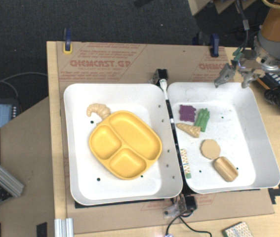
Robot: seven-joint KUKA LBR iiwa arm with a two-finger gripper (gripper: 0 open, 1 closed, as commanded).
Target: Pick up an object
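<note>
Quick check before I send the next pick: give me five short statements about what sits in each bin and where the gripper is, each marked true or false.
1. The yellow divided plate lies in the left bin. True.
2. The purple piece is in the left bin. False: it lies in the right bin, beside the green piece.
3. The gripper is above the right bin's far edge, its fingers spread with nothing between them. True.
4. The croissant-shaped piece sits inside a plate compartment. False: it lies on the bin floor, against the plate's far rim.
5. The tan cylinder stands upright. False: it lies on its side.
</note>
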